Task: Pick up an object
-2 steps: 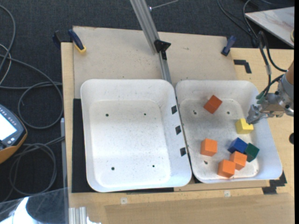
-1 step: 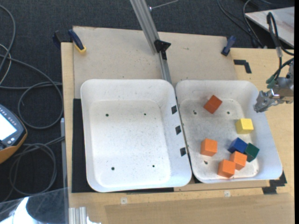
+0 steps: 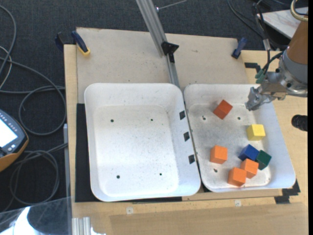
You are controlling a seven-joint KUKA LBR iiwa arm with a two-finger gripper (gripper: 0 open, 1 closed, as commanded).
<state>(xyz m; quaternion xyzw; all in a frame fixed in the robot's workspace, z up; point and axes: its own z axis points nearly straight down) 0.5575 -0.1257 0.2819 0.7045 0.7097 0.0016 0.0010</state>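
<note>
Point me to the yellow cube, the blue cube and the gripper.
yellow cube [image 3: 256, 131], camera view, top face.
blue cube [image 3: 249, 152], camera view, top face.
gripper [image 3: 254, 103], camera view, between fingertips.

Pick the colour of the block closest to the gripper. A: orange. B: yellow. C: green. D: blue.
A: the orange block near the back of the right bin lies just left of the gripper; the yellow block, blue block and green block sit farther forward.
</note>
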